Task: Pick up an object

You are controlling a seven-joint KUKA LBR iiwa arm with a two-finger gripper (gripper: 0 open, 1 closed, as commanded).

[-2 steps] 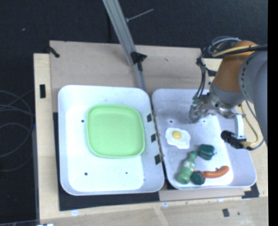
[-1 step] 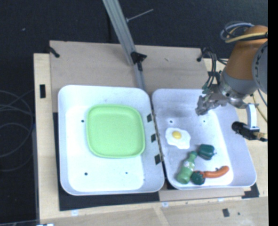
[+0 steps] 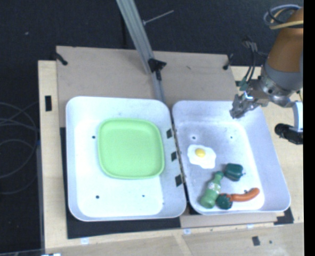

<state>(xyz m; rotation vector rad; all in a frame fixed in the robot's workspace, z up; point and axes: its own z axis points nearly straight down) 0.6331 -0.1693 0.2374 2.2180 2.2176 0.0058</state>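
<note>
Two shallow white plastic bins (image 3: 82, 143) are set side by side. Flat green square plate (image 3: 130, 148) sits left; fried-egg toy (image 3: 201, 156), green bottle (image 3: 212, 190) right. Gripper (image 3: 240, 109) is poised over right bin's far corner, grip state undeterminable.

A light green square plate (image 3: 130, 148) lies in the left white bin (image 3: 77, 143) on the counter (image 3: 200, 71); black cables (image 3: 8, 137) trail at frame left.

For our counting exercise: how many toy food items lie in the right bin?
4: a fried egg near the bin's middle, a green bottle below it, a green pepper to its right, and a sausage near the front corner.
</note>
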